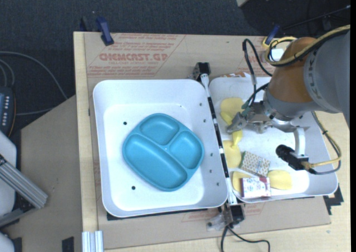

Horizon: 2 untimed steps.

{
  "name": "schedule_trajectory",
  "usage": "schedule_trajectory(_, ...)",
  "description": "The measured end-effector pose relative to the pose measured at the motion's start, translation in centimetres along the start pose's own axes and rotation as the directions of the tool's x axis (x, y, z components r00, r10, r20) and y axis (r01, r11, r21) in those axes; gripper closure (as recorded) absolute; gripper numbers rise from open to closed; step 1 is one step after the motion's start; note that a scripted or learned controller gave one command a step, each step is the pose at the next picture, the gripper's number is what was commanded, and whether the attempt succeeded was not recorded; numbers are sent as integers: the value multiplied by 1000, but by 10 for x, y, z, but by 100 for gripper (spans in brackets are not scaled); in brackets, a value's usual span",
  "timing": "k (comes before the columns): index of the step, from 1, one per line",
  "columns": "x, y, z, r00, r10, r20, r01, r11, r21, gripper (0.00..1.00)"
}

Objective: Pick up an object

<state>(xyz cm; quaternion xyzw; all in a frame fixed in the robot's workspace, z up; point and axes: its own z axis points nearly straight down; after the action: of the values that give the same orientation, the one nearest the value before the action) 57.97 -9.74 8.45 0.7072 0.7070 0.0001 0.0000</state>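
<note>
The right bin (317, 187) holds several small objects. A pale yellow piece (229, 108) lies near its far left corner, and smaller yellow pieces (233, 155) lie along its left wall. A speckled tan packet (255, 163) sits in the middle, with a red and white carton (255, 187) and a yellow lump (280, 179) at the front. My gripper (242, 122) hangs low over the bin's left part, just right of the pale yellow piece and above a small yellow bit (237, 137). I see nothing held in it.
The left bin (111, 100) carries a blue divided plate (162, 150). The grey arm with its orange band (289, 78) covers the right bin's far right part. A black cable fitting (290, 157) and a yellow cable hang over that bin's right side.
</note>
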Motion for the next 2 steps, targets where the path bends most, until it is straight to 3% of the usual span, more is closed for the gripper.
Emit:
schedule_trajectory(1, 6, -10, 0, 1000, 1, -1, -1, 1000, 3, 0)
schedule_trajectory(2, 6, -10, -10, 1000, 1, -1, -1, 1000, 1, 100)
